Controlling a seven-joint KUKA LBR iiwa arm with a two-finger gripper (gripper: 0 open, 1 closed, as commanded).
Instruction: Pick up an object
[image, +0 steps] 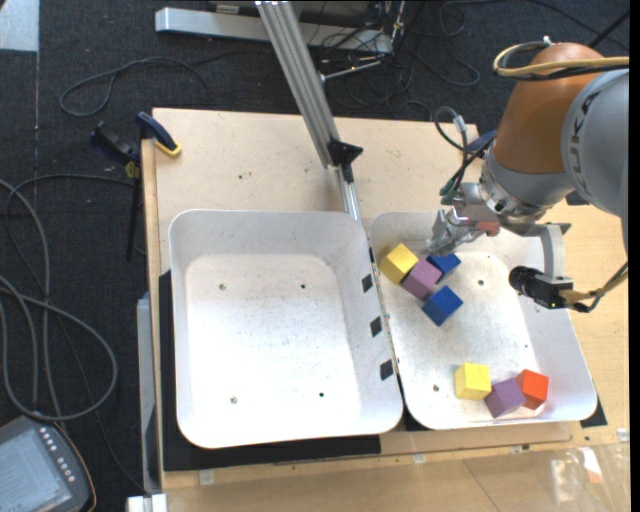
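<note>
Roughly centre-right, gripper (447, 232): low over the upper part of the right bin, at the upper block cluster; open or closed — cannot tell, too small and blurred.
Arm (560, 120): grey with orange band, comes in from upper right of frame, bulky, angled down-left.
Right bin (560, 330): white, shallow, right half of table, holds all the blocks.
Upper cluster: yellow block (399, 263), purple block (422, 277), small blue block (444, 264) right under the gripper, all touching or nearly so.
Larger blue block (442, 304): just below the purple one, tilted.
Lower cluster: second yellow block (473, 380), second purple block (504, 397), orange block (535, 386), near lower right corner of the bin, well apart from the gripper.
Left bin (190, 300): white, left half of table, speckled floor.
Table (250, 160): light wood top, both bins side by side on it.
Metal rail (305, 80): slanted from top of frame down to the gap between bins.
Black fitting (535, 283): hangs from arm over right side of right bin.
Floor (70, 250): dark, cables across it, left of frame.
</note>
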